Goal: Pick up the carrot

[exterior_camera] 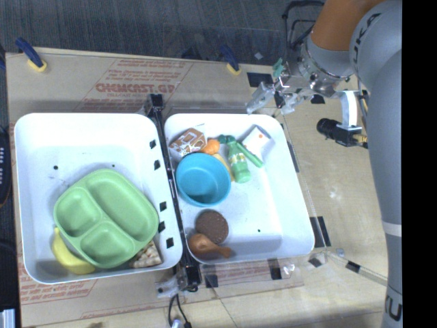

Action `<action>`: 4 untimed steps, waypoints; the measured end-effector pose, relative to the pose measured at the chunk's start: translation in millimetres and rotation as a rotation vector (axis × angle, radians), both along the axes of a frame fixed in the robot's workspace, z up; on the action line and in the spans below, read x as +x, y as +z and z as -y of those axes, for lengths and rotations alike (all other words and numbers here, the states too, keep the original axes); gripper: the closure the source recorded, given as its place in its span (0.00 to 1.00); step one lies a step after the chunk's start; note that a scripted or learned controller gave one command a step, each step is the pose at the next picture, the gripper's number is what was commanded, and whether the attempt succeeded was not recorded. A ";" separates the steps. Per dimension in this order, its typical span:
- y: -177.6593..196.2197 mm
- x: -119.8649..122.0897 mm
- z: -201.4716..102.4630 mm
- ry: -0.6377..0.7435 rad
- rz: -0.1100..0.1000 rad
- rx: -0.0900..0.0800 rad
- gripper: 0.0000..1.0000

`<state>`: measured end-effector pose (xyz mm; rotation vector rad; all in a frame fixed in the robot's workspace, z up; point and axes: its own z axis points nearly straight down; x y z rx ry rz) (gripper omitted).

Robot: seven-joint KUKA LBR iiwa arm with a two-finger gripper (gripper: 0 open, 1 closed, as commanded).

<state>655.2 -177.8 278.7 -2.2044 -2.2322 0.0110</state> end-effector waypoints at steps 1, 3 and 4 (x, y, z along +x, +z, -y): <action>-122.5 -1.5 -34.8 -0.024 -0.012 0.002 0.00; -165.8 1.1 -31.6 -0.116 0.008 -0.015 0.00; -165.0 0.4 -36.7 -0.105 0.013 -0.025 0.00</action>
